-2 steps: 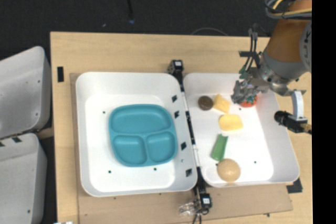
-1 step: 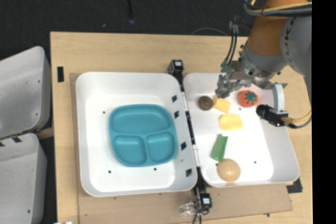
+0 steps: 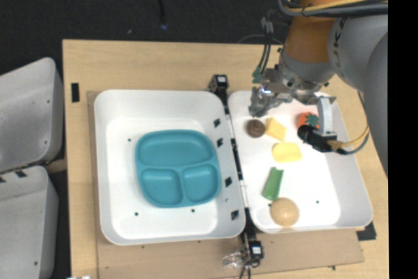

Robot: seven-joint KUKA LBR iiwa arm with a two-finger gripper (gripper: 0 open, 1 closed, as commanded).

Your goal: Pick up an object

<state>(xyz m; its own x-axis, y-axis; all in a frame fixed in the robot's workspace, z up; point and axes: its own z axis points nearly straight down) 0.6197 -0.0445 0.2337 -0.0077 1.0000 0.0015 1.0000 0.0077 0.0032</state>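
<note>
Camera view: two white bins side by side on the bench. The left bin [image 3: 108, 140] carries a teal divided tray [image 3: 176, 165] at centre frame. The right bin [image 3: 339, 193] holds the loose items: a brown round piece [image 3: 255, 129] at its upper left, a yellow wedge [image 3: 275, 129] just beside it, a yellow block [image 3: 286, 152] below that, a green stick [image 3: 273, 183] lower down, a tan ball [image 3: 284, 212] near the bottom edge, and a small red item [image 3: 305, 119] by the arm's fittings.

Gripper [image 3: 262, 103] hangs over the right bin's upper left corner, just above the brown round piece. Jaw state: cannot tell.

Judgement: approach stage. The brown piece looks the likeliest target. Best centred squarely over it and clear of the yellow wedge, which sits tight against it and could get nudged or caught.
</note>
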